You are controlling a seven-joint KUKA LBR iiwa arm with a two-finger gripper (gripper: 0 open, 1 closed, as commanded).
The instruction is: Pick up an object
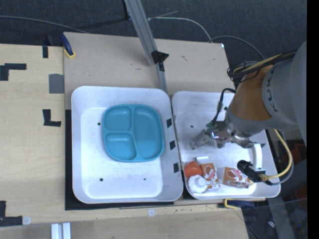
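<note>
My gripper (199, 141) hangs low over the bare middle of the right bin (192, 108), pointing left from the grey and orange wrist (249, 108). Below it, along the bin's front edge, lie an orange-red round object (192, 169), a white capped item (198, 183), a red and white packet (211, 176) and an orange packet (233, 176). A small white strip (202, 158) lies between the gripper and these things. I see nothing held in the gripper.
The left bin (84, 183) holds a blue divided plate (133, 132). A grey metal pole (144, 29) slants across the bench behind the bins. A black cable end (247, 167) hangs by the orange packet.
</note>
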